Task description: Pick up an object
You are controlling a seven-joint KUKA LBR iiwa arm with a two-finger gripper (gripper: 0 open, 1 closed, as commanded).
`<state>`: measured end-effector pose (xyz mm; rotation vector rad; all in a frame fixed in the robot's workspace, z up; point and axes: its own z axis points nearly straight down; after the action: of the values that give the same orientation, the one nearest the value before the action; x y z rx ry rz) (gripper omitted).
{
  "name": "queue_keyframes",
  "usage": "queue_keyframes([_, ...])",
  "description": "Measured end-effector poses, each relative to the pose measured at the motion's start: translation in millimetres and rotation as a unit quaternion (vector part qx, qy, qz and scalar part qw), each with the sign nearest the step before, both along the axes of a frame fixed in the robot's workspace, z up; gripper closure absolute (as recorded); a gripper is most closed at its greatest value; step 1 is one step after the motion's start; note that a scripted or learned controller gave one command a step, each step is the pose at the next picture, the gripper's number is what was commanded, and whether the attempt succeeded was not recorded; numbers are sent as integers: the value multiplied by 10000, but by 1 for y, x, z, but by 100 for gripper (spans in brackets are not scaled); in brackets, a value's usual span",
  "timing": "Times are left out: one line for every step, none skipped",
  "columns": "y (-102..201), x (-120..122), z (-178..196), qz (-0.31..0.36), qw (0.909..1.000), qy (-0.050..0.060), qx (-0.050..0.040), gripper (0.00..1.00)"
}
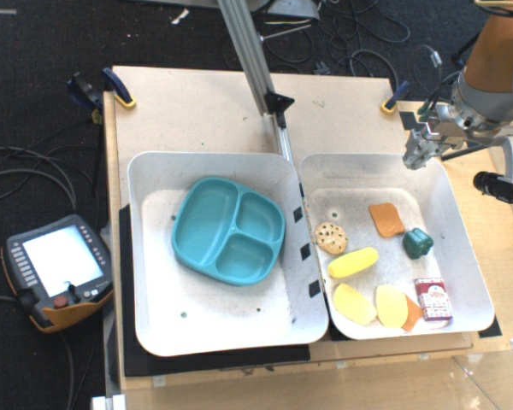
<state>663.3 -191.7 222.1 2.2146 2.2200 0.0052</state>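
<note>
The right bin (359,173) holds a round cookie (331,237), a yellow banana-like piece (353,263), two yellow slices (356,303) (392,307), an orange flat piece (386,219), a green pepper-like toy (418,243) and a small red box (433,301). My gripper (416,155) hangs over the far right corner of that bin, above and apart from all the objects. Nothing shows between its fingers.
The left bin (154,314) carries a teal divided plate (230,230). A slanted metal pole (255,58) crosses behind the bins. Clamps (120,88) (392,102) sit at the bench's far corners. A teach pendant (56,267) lies on the floor at left.
</note>
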Motion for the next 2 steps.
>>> queue_keyframes([46,-10,-2,23,10000,37,17,100])
queue_keyframes([106,-27,4,31,10000,36,21,100])
